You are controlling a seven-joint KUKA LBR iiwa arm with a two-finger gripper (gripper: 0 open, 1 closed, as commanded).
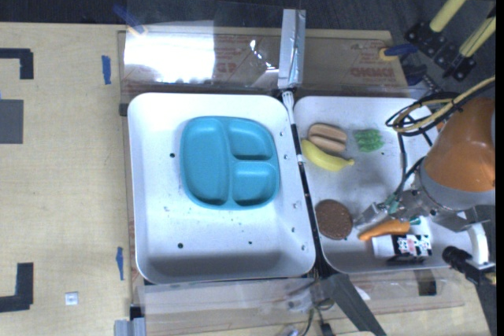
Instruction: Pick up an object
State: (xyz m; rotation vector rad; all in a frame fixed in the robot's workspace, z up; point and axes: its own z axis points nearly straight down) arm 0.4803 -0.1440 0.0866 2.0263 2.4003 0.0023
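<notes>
My gripper (383, 211) is low in the right bin (358, 112), near its front, reaching in from the right under the orange wrist band. Just below its tip lies an orange carrot (383, 230), touching or nearly touching it. A brown round patty (334, 219) sits to the left of the tip. A small white box with dark print (403, 245) lies just in front of the carrot. Further back are a hot dog (327, 137), a yellow banana (324, 157) and a green leafy piece (367, 140).
The left bin (157, 169) holds a blue divided plate (230, 161). A clear upright divider (290, 51) stands behind the bins. Cables (413, 118) loop over the right bin's far right corner. The arm covers the right bin's right side.
</notes>
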